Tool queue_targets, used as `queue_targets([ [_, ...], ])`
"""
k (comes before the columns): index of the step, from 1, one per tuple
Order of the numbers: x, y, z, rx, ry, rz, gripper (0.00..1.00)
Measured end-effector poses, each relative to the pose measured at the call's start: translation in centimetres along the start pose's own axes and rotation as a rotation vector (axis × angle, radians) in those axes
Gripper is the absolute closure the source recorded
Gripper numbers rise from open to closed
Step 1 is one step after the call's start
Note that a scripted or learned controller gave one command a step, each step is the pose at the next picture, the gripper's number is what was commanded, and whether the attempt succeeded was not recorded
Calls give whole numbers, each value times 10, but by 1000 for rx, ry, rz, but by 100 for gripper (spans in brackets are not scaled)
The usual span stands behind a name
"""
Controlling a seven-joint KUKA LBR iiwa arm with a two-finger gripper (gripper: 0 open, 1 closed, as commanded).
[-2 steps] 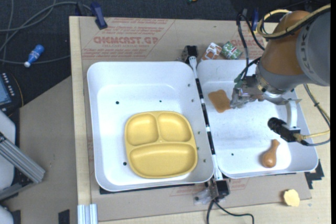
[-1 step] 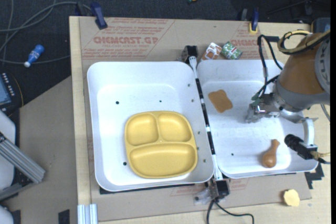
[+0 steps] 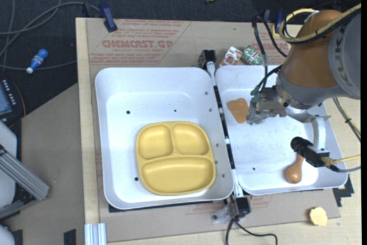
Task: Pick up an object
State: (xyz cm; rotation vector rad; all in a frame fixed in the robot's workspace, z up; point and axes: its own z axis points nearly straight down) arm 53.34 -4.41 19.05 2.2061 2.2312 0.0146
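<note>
The cardboard (image 3: pixel 143 37) under the bins reads "CHEMCAST GP" in red. The left bin (image 3: pixel 114 100) holds a yellow divided plate (image 3: pixel 174 158). The right bin (image 3: pixel 264 175) lies just beside it. In the right bin, the gripper (image 3: pixel 256 113) hangs by a tan piece (image 3: pixel 237 108) near the shared wall; whether it grips is unclear. A brown drumstick (image 3: pixel 296 169) lies near that bin's front right corner.

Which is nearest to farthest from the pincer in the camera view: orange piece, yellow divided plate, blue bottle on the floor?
1. Orange piece, right bin, just left of the pincer.
2. Yellow divided plate, left bin, lower middle.
3. Blue bottle, on the floor off the bench, far left.
</note>
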Motion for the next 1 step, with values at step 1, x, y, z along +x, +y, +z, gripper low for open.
queue_targets([
  [1,-54,25,44,9,-6,15,100],
])
